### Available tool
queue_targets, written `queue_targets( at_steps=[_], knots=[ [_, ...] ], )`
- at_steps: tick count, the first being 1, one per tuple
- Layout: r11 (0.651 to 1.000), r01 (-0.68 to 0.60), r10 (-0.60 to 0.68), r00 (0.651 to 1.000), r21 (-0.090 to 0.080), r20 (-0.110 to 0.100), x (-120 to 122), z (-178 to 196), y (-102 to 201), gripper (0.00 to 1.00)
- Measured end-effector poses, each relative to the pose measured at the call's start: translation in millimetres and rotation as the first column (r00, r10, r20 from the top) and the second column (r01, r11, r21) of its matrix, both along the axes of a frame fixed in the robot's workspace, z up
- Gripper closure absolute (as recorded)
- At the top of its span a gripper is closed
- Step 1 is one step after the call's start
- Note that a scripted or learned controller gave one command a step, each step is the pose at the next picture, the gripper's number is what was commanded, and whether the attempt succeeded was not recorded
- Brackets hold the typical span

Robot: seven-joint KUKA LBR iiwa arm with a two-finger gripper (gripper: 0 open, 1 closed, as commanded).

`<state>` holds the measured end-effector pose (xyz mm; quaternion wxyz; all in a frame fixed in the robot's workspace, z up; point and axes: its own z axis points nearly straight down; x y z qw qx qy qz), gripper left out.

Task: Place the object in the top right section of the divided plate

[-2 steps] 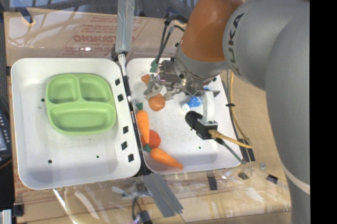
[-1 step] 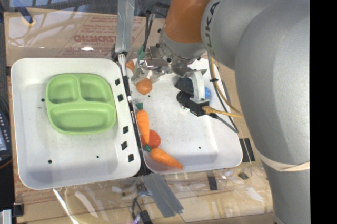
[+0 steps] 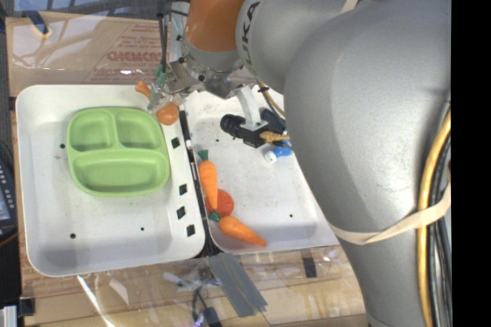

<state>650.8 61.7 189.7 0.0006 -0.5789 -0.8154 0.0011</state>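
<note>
room above plate (image 3: 115, 164), carrots (image 3: 209, 178) along bin wall (image 3: 187, 158)

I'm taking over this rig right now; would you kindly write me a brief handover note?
Gripper: hovering at the left bin's back right corner; grip unreadable from here.
Small orange object: at the gripper's tip, just off the green divided plate's top right corner.
Two carrots lie in the right bin.
Done: nothing is in the top right section yet.
Left: set the object there.
</note>
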Motion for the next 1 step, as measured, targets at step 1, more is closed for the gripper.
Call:
queue_targets(
  at_steps=[1],
  knots=[
    [0.992,-0.123,0.123,0.992,-0.001,0.005,-12.8,114.7,-55.7,1.00]
  ],
)
